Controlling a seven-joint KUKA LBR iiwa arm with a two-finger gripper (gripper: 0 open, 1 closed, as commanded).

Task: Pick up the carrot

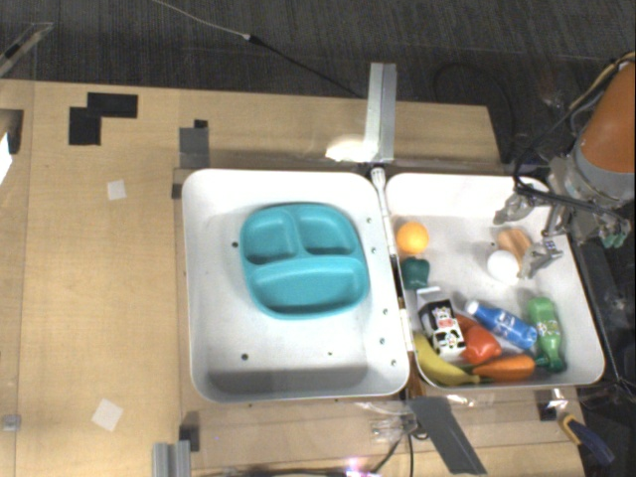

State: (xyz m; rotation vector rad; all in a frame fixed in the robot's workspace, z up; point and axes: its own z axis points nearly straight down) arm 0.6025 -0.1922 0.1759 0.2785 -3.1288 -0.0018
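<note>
I've got the gripper (530, 235) hanging over the upper right part of the right bin (452, 192), fingers spread apart and nothing between them. Just below and between the fingertips sit a tan, sausage-shaped piece (513, 240) and a white egg (503, 264), touching each other. Neither of those is my target. The carrot (507, 369) lies well away, down in the lower right of the frame, flat against the bin's near wall, orange and pointing across the picture. It's crowded: a banana (440, 366) curls along its left, a red piece (478, 344) rests against its top, and a green bottle (547, 332) stands just to its right, with a blue bottle (503, 324) above. My read is the arm is not yet over the right thing. To do this well I'd shift toward the lower edge, turn the fingers to straddle the carrot across its narrow width, and come down on its free middle, away from the banana. The wall is the risk; one finger may clip it.
</note>
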